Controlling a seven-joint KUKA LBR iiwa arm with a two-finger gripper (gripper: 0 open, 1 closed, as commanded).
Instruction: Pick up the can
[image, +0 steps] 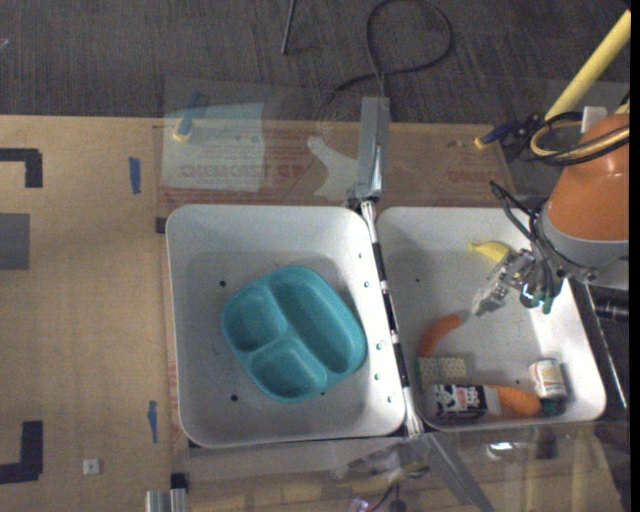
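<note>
gripper (497, 293) hovering over right bin (420, 235), jaws unclear | can (548, 380) sitting upright in near corner, untouched | reaching needed

Two white bins stand side by side: the left bin (190, 300) and the right bin (430, 240). Left bin: one teal divided plate (292, 331). Right bin: one can (548, 380), one banana (490, 250), two orange carrots (440, 333) (520, 400), one sponge (446, 370), one black-and-white carton (465, 400). One gripper (497, 293) hangs above the right bin.
</note>
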